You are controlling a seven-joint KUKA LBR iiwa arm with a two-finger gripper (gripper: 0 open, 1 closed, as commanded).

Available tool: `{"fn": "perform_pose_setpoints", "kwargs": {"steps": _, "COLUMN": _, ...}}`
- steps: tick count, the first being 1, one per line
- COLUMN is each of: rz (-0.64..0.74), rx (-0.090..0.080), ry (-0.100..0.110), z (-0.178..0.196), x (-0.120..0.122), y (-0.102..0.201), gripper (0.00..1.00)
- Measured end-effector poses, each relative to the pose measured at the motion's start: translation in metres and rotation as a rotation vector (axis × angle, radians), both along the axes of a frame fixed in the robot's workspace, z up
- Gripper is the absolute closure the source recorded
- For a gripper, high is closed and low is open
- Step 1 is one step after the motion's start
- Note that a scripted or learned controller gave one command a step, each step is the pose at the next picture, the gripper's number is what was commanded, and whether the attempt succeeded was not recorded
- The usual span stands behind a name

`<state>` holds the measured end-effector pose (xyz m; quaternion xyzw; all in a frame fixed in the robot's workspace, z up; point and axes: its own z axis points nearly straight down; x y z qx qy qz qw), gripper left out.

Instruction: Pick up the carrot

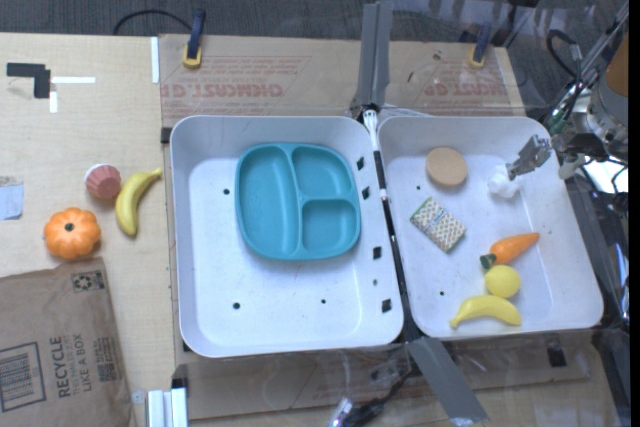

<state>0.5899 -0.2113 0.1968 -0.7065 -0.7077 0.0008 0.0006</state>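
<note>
The carrot [513,248] lies in the right bin [578,245], below and just left of the claw [528,157], touching a lemon [502,282] above a banana [486,312]. I cannot tell how far the claw is open. A brown bag [55,345] on the counter [80,125] reads "RECYCLE".

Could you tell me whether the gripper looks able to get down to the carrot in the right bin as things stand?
Probably yes. The carrot lies exposed on the bin floor with nothing over it; the lemon crowds only its green end. The gripper sits above the same bin's far right side.
</note>
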Motion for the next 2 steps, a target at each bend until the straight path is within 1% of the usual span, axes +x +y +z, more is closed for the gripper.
{"fn": "perform_pose_setpoints", "kwargs": {"steps": 1, "rz": -0.088, "rx": 0.002, "ry": -0.002, "z": -0.096, "x": -0.053, "y": 0.000, "gripper": 0.00}}
{"fn": "perform_pose_setpoints", "kwargs": {"steps": 2, "rz": 0.191, "rx": 0.001, "ry": -0.001, "z": -0.105, "x": -0.090, "y": 0.030, "gripper": 0.00}}
